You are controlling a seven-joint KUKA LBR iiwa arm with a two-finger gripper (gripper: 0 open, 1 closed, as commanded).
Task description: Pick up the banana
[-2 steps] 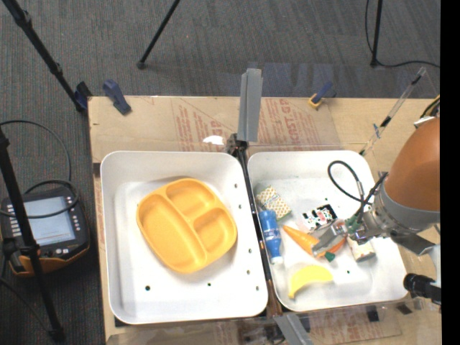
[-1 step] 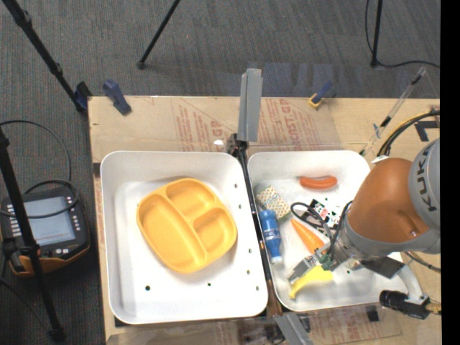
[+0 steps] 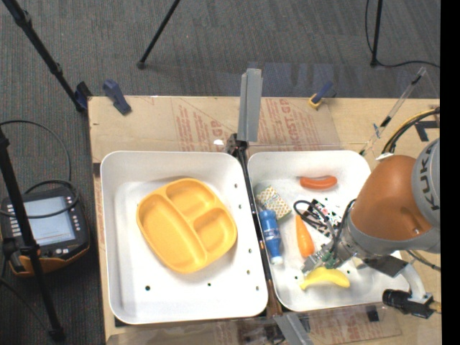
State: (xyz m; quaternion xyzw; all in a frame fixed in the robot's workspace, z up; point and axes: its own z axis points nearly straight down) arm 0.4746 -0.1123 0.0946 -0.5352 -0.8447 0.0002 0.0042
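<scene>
The gripper point(image 3: 318, 259) hangs just above the banana point(image 3: 325, 279) at the right bin's point(image 3: 359, 162) front; whether it is spread cannot be told. A centred, level descent should serve best.

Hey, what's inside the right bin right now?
The right bin holds a banana, carrot, blue bottle, sausage and patterned item. The arm covers its right part.
</scene>
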